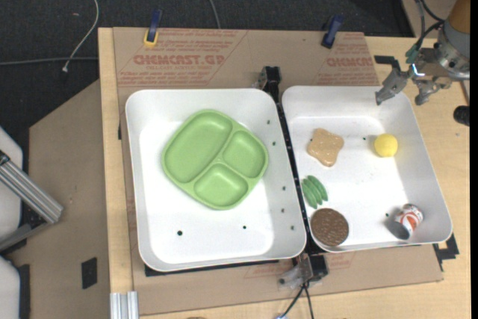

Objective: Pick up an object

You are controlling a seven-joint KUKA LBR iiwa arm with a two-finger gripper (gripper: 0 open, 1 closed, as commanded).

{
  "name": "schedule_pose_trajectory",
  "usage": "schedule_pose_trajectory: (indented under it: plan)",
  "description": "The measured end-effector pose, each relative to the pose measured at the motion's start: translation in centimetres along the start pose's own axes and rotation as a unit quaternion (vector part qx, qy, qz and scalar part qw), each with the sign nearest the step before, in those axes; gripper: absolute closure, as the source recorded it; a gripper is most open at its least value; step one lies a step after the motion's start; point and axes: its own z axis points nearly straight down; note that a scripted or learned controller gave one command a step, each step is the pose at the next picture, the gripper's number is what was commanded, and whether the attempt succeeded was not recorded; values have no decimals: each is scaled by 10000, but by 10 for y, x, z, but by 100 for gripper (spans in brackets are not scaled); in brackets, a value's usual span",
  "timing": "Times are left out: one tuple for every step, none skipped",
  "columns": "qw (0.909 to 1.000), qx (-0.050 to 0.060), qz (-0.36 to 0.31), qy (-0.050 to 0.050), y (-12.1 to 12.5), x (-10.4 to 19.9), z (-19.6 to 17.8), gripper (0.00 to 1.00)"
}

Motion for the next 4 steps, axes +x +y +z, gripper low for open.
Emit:
schedule_pose_trajectory:
  plan:
    - [10000, 0, 6, 1, 0, 0, 42, 0]
    - [10000, 7, 9, 2, -3, -2, 105, 0]
    - [10000, -38, 3, -10, -1, -3, 88, 100]
    - [10000, -57, 1, -18, 7, 1, 40, 100]
